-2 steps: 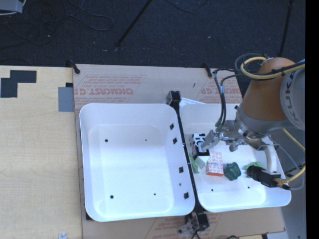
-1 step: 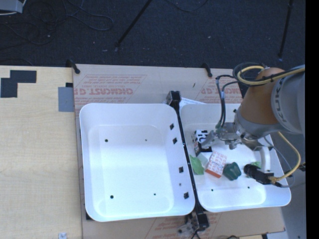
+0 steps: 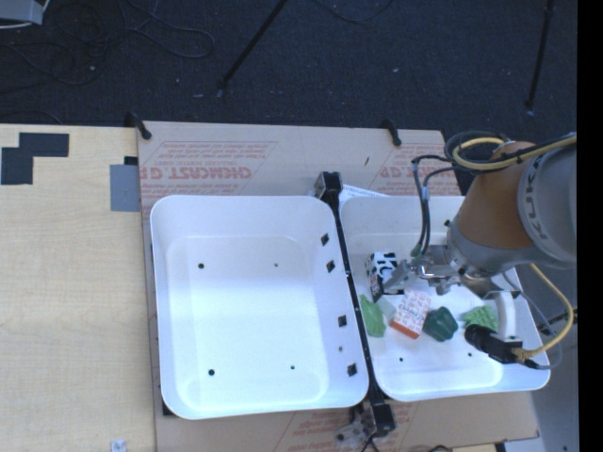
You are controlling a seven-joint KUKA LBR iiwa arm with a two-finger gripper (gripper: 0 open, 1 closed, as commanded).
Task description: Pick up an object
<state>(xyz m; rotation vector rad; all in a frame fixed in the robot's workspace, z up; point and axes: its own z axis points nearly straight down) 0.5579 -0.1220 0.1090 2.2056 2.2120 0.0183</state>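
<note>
In the right white bin (image 3: pixel 443 384), a dark green rounded block (image 3: pixel 440 324) and an orange-and-white carton (image 3: pixel 411 314) lie touching. Behind them, the end effector (image 3: pixel 421 273) hovers, its opening unclear. Best descend squarely on one, avoiding its neighbour.

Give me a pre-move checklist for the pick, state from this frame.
1. Objects in the right bin: ok. Black-and-white toy, orange-and-white box, dark green block, light green piece and another green piece lie there.
2. End effector over that bin: ok, beside the toy and above the box.
3. Finger state: cannot tell.
4. Anything held: cannot tell; nothing visibly between the fingers.
5. Target isolated: not ok, box and block touch or nearly so.
6. Cable clearance: cannot tell; yellow-and-black cable sits over the bin's right rim.
</note>
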